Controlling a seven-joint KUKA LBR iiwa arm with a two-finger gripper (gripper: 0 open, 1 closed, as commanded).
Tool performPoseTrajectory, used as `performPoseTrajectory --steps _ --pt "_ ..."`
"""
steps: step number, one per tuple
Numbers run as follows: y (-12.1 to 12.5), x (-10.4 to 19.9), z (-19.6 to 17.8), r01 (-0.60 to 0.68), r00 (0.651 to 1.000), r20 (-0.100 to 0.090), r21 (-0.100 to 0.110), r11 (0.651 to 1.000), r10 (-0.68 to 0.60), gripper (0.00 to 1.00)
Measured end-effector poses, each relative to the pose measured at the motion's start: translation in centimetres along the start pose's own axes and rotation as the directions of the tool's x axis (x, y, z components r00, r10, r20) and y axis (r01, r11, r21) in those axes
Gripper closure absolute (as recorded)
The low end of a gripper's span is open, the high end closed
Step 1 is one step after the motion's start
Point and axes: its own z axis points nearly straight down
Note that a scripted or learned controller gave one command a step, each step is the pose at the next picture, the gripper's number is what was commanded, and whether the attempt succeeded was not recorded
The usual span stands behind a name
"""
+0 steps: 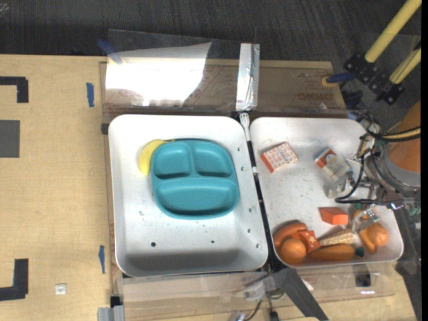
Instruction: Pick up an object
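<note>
The right bin [301, 129] holds several small objects. A red and white carton [279, 156] lies near its back left, and a crumpled packet [332, 166] lies to the right of it. An orange block [333, 215] sits mid-right. Along the front edge lie orange toy fruits [294, 243], a carrot-like piece [331, 251] and an orange ball [373, 236]. My gripper [366, 209] hangs at the bin's right side, over the ball and just right of the block, partly hidden by cables.
The left bin [127, 199] bears a teal divided plate [194, 178] with a yellow object [147, 154] sticking out from under its left edge. A taped divider [247, 79] and clear sheet stand behind the bins. Yellow poles [394, 22] rise at the back right.
</note>
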Motion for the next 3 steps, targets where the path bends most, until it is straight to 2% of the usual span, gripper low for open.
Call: performPoseTrajectory --steps 2,3 --pt "0.1 -0.2 0.0 0.113 0.994 0.001 -0.003 0.994 -0.113 0.0" --pt "0.7 2.7 0.0 0.073 0.997 -0.001 -0.001 0.997 -0.073 0.0"
